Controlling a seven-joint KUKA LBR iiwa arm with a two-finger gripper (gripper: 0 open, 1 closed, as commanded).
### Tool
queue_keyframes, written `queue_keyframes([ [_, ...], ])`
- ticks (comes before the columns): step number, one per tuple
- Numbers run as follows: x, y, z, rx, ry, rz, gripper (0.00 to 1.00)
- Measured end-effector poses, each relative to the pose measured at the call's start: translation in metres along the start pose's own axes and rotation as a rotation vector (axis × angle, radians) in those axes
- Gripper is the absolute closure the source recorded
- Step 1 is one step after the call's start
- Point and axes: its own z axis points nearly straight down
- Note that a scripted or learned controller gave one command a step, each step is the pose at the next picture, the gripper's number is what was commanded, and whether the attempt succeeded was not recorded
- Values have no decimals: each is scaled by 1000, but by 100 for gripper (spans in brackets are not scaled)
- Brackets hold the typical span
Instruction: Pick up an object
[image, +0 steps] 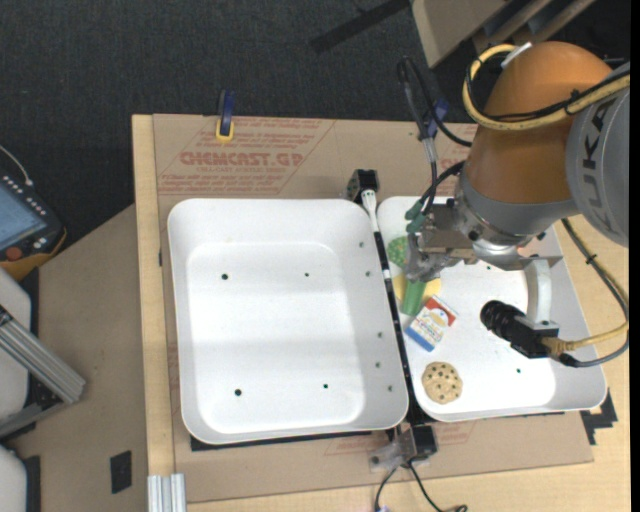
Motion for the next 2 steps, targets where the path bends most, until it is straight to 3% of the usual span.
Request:
queue_keyframes([
  [1, -88, -2, -4, -6, -5, 14, 100],
  [2, -29, 0, -17, -8, 0, -1, 100],
])
